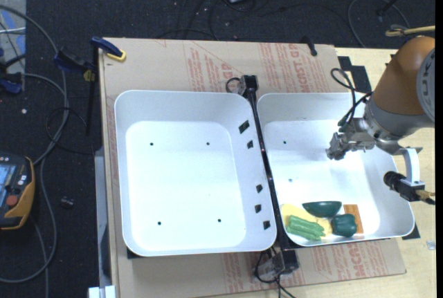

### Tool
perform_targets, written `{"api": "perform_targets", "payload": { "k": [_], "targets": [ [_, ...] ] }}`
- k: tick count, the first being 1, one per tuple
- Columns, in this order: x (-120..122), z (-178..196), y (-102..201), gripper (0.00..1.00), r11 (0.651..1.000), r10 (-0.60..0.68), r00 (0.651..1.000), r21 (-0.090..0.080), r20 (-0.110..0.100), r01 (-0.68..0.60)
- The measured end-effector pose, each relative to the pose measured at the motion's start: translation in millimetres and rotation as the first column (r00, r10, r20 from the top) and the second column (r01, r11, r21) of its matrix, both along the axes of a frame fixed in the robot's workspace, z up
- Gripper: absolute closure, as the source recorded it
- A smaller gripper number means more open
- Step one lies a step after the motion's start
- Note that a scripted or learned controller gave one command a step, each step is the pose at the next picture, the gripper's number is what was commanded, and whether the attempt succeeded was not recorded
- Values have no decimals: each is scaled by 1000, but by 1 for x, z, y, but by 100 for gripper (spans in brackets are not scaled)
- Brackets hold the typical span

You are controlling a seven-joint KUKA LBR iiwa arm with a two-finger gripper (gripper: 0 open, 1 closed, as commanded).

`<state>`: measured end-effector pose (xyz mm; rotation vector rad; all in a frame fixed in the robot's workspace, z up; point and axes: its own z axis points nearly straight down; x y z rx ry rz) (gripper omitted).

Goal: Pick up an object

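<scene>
Several small objects lie bunched at the near edge of the right bin (304, 144): a dark green bowl-shaped piece (322, 207), a green ribbed piece (305, 227), a teal block (344, 225), a yellow flat piece (294, 211) and an orange piece (353, 211). My gripper (337, 149) hangs over the right bin's middle right, well behind those objects and apart from them. Nothing shows beneath its tip.
The left bin (131, 151) stands beside the right one, a black divider with clips (259, 158) between them. Both rest on a cardboard sheet (208, 61). Cables and a blue and yellow clamp (107, 48) lie beyond the far left corner.
</scene>
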<state>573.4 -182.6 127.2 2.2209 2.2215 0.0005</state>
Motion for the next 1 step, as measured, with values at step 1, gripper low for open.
{"api": "perform_targets", "payload": {
  "k": [1],
  "targets": [
    [1,42,-3,100,1000,0,1000,-1,3,0]
  ]
}}
